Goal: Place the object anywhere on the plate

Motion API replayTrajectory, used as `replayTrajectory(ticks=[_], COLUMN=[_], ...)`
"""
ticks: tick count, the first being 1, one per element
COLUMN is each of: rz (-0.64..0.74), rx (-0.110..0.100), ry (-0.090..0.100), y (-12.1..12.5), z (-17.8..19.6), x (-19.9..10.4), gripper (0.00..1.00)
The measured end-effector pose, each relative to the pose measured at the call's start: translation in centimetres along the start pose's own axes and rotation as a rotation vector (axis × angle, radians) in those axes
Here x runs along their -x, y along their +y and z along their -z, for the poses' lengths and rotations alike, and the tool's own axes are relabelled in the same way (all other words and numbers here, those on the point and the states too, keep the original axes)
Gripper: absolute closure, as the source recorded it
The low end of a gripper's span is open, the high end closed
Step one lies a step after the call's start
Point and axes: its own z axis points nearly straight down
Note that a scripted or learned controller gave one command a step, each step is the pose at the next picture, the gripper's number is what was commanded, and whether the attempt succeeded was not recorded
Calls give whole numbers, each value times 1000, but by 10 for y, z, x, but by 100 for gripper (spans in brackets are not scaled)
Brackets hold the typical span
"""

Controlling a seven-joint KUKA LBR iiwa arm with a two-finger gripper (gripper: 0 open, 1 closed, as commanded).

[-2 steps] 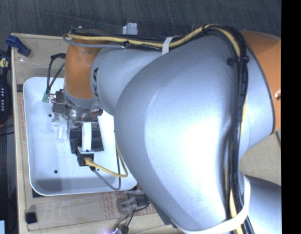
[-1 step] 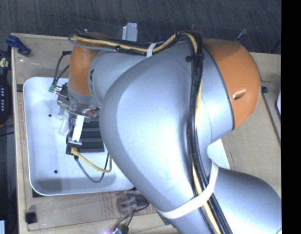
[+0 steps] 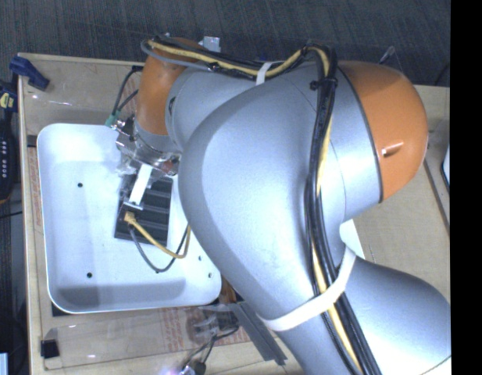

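At nine o'clock the left white bin [image 3: 69, 233] sits on the bench [image 3: 76, 76]. The wrist [image 3: 151, 143] hangs low over the bin's one o'clock part. Whether the jaws are clenched or released I cannot tell. The arm [image 3: 303, 209] covers everything toward three o'clock, hiding object and plate. This is probably the pickup reach. The next move calls for lifting clear to show any catch.

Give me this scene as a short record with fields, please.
arm: grey and orange, reaching in from the right
tool: above the white bin, near its far wall
white bin: shallow, at the view's left
bench: pale, wood-coloured
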Motion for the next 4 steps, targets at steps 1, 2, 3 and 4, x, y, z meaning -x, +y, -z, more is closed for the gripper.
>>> replayTrajectory(ticks=[1, 2, 3, 4], rz=[-187, 166, 104, 58], rx=[-10, -8, -11, -11], ry=[-6, -8, -11, -12], y=[-91, -134, -58, -142], z=[-3, 125, 94, 21], x=[-10, 18, 113, 53], gripper=[100, 100, 100, 100])
